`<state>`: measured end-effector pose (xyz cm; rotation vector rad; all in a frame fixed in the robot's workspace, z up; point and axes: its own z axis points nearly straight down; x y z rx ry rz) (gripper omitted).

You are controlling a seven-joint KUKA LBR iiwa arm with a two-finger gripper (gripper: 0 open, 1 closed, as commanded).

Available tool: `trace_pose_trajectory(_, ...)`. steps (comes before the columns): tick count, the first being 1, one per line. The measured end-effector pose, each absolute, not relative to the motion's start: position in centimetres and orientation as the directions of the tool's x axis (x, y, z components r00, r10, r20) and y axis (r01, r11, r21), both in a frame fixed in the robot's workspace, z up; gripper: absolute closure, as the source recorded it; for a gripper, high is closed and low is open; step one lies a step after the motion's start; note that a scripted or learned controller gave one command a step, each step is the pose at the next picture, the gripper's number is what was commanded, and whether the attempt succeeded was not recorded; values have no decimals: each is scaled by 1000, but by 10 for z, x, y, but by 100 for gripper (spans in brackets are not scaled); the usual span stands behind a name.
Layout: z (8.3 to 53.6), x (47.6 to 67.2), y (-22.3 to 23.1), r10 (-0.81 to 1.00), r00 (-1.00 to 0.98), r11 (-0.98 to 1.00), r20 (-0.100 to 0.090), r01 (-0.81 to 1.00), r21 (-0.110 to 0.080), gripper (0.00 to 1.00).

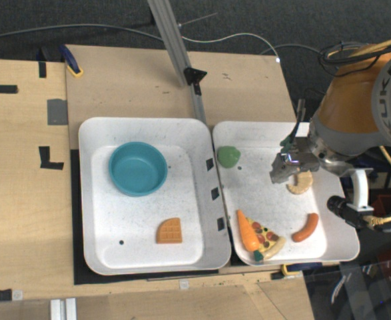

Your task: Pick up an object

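The gripper (287,167) hangs low over the right bin (265,135), just beside a pale round cookie (300,183) that lies on the bin floor at the gripper's near side. Whether metal touches the cookie cannot be made out. Whether the fingers are spread or pressed together cannot be told from this slanted view either; the dark metal parts blur into one another.

Taking the cookie as the landmark: a sausage (305,228) lies near it toward the front edge of the bin, a carrot (248,231) and a pizza slice (270,241) sit together further off toward the bin's front left corner, and a green ball (228,156) rests well apart from it by the divider between the bins. Beyond that, in the left bin (92,179), sit a blue bowl (138,169) and a waffle piece (170,231).

As for progress, nothing appears lifted: every object rests on a bin floor. The arm seems to have reached the approach stage, with the cookie the likeliest target. Closing on it, raising it clear, and showing it is truly held are all left to do.
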<state>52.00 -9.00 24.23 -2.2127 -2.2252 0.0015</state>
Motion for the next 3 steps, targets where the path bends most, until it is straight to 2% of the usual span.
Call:
trace_pose_trajectory(1, 230, 523, -42, 1000, -6, 6, 1, 1000, -3, 100)
trace_pose_trajectory(2, 236, 527, 7, 1000, -7, 7, 1, 1000, -1, 100)
trace_pose_trajectory(3, 234, 514, 60, 1000, -8, 8, 1, 1000, -4, 100)
